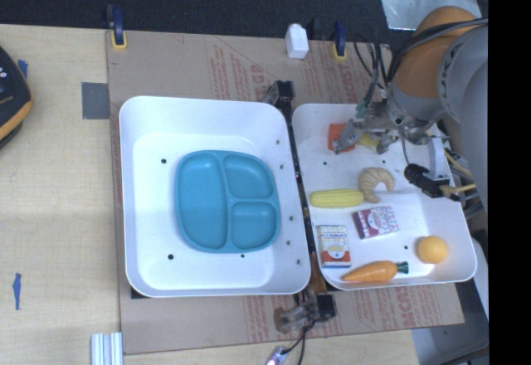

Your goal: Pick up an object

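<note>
**Gripper down at red item, far end of right bin**

I saw the gripper (358, 133) low over the far end of the right bin (465, 272), right at a small red-orange object (337, 136). The red object sat against the gripper's metal tip, on the side toward the left bin; I couldn't tell if it was between the fingers or just beside them. Finger state: couldn't tell, too small and cluttered with cables.

Taking the red object as landmark: a croissant (377, 180) lay nearer the camera and a bit toward the arm side, apart from it. A yellow corn cob (336, 199) lay nearer the camera again, lengthwise across the bin, just beside the croissant. Past the corn, a dark red packet with white print (375, 221) lay flat. A white and orange carton (333, 244) lay beside that packet, closer to the bin divider. A carrot (373, 272) rested along the near wall, the farthest item from the red object. An orange (431, 250) sat in the near corner on the arm side.

A black part (423, 180) on the arm hung over the bin's arm-side edge, level with the croissant.

The left bin (137, 189) held a blue divided plate (227, 199), centered, well apart from the red object. The grey arm with orange band (444, 40) came in from the right, above the red object's end of the bin.
</note>
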Motion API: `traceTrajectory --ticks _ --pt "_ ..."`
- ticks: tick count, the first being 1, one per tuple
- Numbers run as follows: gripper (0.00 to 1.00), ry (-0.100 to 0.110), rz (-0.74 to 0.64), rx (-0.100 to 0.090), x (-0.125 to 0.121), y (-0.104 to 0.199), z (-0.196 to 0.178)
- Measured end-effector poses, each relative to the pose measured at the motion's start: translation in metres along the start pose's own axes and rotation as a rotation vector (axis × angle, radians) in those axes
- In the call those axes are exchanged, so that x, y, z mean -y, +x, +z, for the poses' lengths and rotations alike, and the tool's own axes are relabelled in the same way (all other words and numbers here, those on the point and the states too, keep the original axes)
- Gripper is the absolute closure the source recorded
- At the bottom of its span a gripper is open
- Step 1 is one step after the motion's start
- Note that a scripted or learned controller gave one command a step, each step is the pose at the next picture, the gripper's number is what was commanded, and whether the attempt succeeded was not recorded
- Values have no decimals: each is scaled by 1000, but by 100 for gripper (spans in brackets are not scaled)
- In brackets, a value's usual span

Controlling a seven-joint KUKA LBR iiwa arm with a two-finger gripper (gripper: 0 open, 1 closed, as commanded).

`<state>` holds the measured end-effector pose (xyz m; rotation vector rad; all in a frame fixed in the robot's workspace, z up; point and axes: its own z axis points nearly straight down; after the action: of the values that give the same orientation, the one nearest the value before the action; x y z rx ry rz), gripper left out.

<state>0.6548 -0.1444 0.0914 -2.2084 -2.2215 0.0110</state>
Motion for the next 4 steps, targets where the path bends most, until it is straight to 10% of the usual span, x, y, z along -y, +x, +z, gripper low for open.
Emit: traceTrajectory --ticks 1,2,4 --pt "0 -8 3 2 51 -56 0" --pt "0 -5 0 0 -1 -6 -1" --pt "0 -7 2 2 102 -5 1"
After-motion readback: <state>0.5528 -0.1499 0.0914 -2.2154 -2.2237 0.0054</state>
